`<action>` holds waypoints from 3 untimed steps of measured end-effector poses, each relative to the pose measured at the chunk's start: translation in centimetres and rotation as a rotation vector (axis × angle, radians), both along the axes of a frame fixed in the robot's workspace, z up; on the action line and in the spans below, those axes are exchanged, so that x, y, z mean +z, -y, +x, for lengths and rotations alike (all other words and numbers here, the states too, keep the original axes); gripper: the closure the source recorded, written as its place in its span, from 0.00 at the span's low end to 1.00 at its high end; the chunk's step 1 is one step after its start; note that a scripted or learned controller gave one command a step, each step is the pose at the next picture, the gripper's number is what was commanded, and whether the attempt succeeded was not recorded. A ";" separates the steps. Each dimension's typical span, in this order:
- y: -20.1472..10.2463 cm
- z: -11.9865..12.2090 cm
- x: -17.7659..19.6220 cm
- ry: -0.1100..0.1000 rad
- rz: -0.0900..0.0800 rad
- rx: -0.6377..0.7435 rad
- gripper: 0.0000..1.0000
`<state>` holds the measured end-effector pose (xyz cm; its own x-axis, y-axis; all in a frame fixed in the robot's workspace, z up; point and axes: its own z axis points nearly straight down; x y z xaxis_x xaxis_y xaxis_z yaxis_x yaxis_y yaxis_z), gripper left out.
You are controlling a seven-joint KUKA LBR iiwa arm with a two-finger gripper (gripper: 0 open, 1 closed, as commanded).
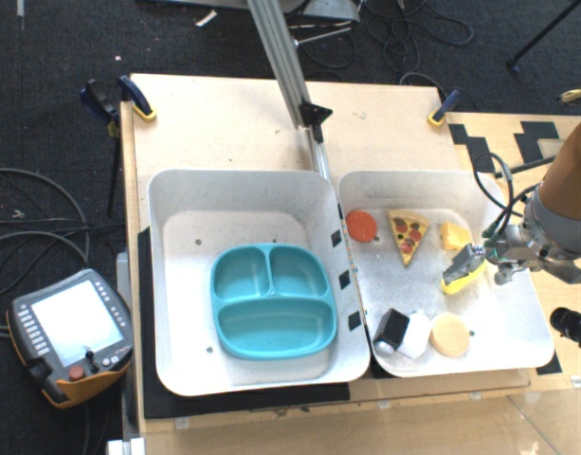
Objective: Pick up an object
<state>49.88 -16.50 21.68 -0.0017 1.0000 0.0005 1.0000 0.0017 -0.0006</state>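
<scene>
Camera view: wooden bench (224, 121) on dark carpet (53, 27), two white bins (167, 207); hand (480, 259), grip state unclear.

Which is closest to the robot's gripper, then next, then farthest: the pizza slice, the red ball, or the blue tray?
Measured from the gripper in the camera view:
1. Pizza slice, in the right bin, just to the gripper's left.
2. Red ball, further left, near that bin's left wall.
3. Blue tray, away in the left bin.
</scene>
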 end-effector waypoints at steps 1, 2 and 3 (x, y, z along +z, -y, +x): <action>0.0 0.0 0.0 0.000 0.000 -0.001 0.00; 0.1 -0.1 -6.4 -0.006 0.001 -0.002 0.00; 0.0 -0.3 -11.8 -0.005 0.001 -0.002 0.00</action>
<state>49.61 -16.55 9.93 0.0005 1.0000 0.0016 1.0000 -0.0005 -0.0058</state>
